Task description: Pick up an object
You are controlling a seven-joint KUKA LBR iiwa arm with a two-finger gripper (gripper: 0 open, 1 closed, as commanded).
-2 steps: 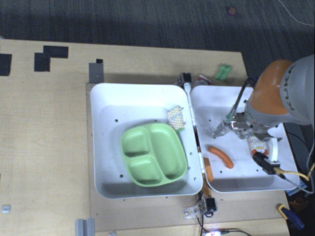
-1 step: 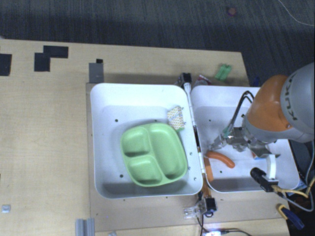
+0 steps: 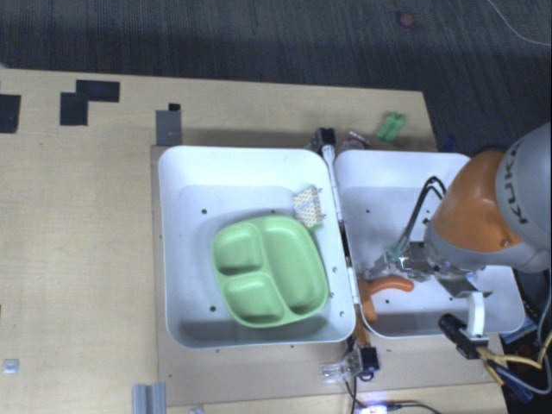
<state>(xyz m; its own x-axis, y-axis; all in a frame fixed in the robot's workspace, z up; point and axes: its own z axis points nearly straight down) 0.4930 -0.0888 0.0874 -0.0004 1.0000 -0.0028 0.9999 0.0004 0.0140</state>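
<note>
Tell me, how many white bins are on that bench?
2. The left bin holds a green divided plate. The right bin sits beside it, under the arm, with an orange object inside.

Even overhead light, soft shadows inside the white bins (image 3: pixel 172 231), slightly blurred, low-resolution picture.

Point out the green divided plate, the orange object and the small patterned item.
green divided plate (image 3: pixel 270 270), camera view, its centre ridge.
orange object (image 3: pixel 390 286), camera view, its upper bar.
small patterned item (image 3: pixel 308 203), camera view, its middle.
</note>
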